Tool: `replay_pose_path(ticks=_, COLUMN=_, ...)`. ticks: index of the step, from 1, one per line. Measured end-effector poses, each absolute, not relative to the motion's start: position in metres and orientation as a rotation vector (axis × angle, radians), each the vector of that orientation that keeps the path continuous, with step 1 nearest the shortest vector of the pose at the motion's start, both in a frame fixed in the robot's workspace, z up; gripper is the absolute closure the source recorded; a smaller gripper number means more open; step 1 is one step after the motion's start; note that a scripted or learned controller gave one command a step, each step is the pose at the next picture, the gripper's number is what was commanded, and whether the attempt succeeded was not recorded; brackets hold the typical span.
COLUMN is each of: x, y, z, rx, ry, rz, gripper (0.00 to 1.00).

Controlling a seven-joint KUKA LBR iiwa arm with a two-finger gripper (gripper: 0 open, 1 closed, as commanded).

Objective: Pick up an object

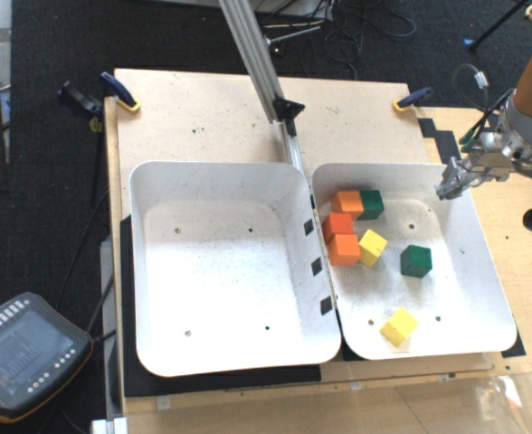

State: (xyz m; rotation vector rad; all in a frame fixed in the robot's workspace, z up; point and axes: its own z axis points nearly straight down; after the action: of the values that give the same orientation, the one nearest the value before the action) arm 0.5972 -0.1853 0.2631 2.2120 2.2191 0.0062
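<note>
Bench (212, 116): right bin (483, 278) holds three orange, two yellow, two green blocks.

Claw (451, 188) above right bin's (483, 269) far rim

arm (530, 129): grey | band: orange, above wrist | cables: looped by wrist

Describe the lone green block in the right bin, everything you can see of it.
The green block is a small dark green cube with a matte, painted look, its top face lighter than its sides. It sits flat on the floor of the right bin, turned slightly askew to the bin's walls. Nothing touches it: the yellow block lies apart on its left, and another yellow block lies nearer the front wall. The gripper hangs above the bin's far right rim, well away from it.
</note>
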Motion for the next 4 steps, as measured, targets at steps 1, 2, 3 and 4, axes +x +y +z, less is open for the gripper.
replay_pose_path(ticks=1, x=0.598, y=-0.185, z=0.296, rx=2.214, ry=2.221, rz=0.004, gripper=1.0)
replay_pose_path(ticks=2, x=0.59, y=-0.141, z=0.282, rx=2.216, ry=2.23, rz=0.0, gripper=1.0)
replay_pose_path(ticks=3, x=0.57, y=-0.096, z=0.262, rx=2.216, ry=2.231, rz=-0.001, gripper=1.0)
replay_pose_path(ticks=4, x=0.554, y=-0.05, z=0.246, rx=2.216, ry=2.231, rz=-0.002, gripper=1.0)
